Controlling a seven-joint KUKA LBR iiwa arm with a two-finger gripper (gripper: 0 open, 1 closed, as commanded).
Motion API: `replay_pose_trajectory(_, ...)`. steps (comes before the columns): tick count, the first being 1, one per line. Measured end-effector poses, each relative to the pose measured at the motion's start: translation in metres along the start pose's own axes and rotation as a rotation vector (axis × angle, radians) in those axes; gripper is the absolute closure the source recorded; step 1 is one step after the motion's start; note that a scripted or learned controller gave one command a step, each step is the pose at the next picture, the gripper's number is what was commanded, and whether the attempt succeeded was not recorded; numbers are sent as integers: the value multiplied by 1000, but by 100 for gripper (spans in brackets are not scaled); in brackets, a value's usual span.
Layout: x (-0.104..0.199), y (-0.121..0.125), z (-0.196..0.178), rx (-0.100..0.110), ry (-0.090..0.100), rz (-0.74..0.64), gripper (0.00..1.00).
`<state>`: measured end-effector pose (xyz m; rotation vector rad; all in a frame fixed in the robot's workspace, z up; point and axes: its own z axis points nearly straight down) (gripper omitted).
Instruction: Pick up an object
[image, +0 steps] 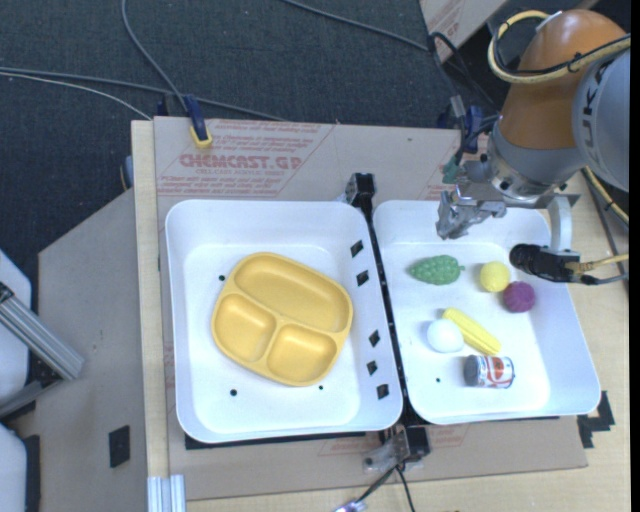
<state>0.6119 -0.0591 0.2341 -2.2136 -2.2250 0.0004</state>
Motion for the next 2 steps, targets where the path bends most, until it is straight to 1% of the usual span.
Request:
replay_pose_trajectory(1, 59, 5, -8, -4, 1, -2, 100)
replay_pose_trajectory(2, 111, 11, -12, -4, 0, 0, 100)
